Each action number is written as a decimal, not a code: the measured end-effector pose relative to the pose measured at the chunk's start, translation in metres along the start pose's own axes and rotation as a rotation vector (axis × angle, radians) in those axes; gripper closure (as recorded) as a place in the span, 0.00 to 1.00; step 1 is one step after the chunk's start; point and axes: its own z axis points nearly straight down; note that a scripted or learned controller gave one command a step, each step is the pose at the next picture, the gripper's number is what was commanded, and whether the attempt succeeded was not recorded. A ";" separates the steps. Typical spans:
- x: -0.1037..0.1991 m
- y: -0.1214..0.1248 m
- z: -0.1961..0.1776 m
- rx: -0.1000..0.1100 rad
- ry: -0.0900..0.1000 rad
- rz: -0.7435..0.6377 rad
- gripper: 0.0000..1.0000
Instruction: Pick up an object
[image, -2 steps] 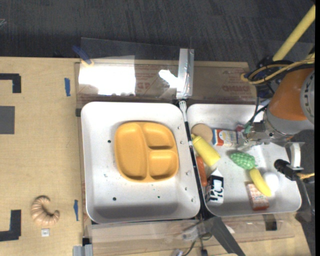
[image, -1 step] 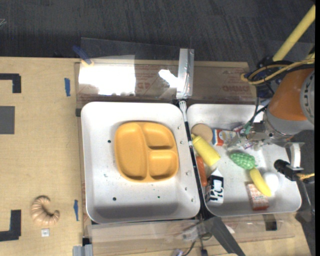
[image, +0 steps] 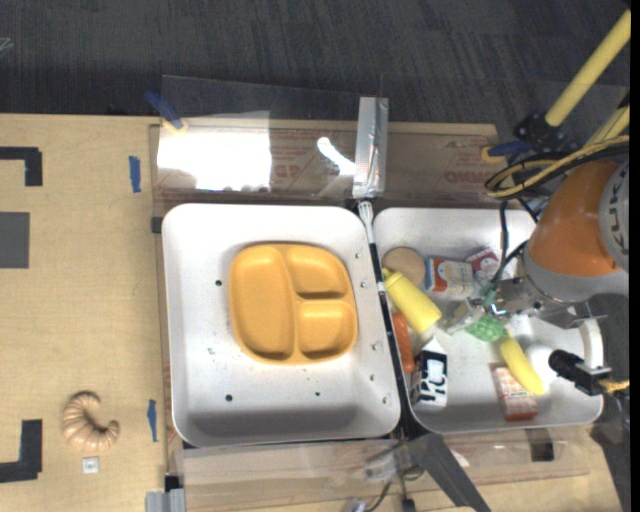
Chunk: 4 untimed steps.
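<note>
Objects for picking lie heaped in the right bin (image: 470, 425): a yellow squeeze bottle (image: 413, 301) slanted along its left side, a tan round disc (image: 403, 262) above it, an orange piece (image: 402, 333) just below the bottle, a black-and-white packet (image: 432, 377) near the bin's front left, a small white carton with red print (image: 460, 272) toward the back, a green item (image: 486, 326) in the middle, a yellow banana-like piece (image: 521, 364) and a red-and-white box (image: 513, 392) touching it. My arm (image: 577, 235) comes in from the right over this bin. My pincer (image: 484, 304) sits low among the middle clutter, beside the green item; I cannot tell whether it is wide or narrow. The left bin (image: 190, 380) holds a yellow divided tray (image: 292, 301). A tan curled toy (image: 89, 420) rests on the counter (image: 70, 250), well left of both bins.
</note>
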 end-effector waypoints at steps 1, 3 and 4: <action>-0.001 0.001 -0.011 -0.005 -0.002 0.001 1.00; 0.097 -0.005 -0.106 0.007 0.003 -0.260 1.00; 0.140 0.039 -0.103 0.005 0.002 0.039 1.00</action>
